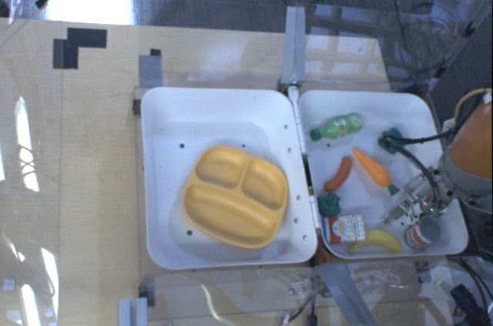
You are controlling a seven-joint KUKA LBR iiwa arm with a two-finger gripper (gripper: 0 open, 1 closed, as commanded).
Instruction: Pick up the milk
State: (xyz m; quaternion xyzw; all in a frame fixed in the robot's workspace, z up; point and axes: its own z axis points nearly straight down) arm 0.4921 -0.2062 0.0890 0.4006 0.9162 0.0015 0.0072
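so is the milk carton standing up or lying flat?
Lying flat. The milk carton rests on its side in the right bin, printed face up, beside the banana.

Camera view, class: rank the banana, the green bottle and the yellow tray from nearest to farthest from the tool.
1. Banana: right bin's front edge, just left of the tool.
2. Green bottle: same bin, rear part.
3. Yellow tray: in the left bin, across the divider.
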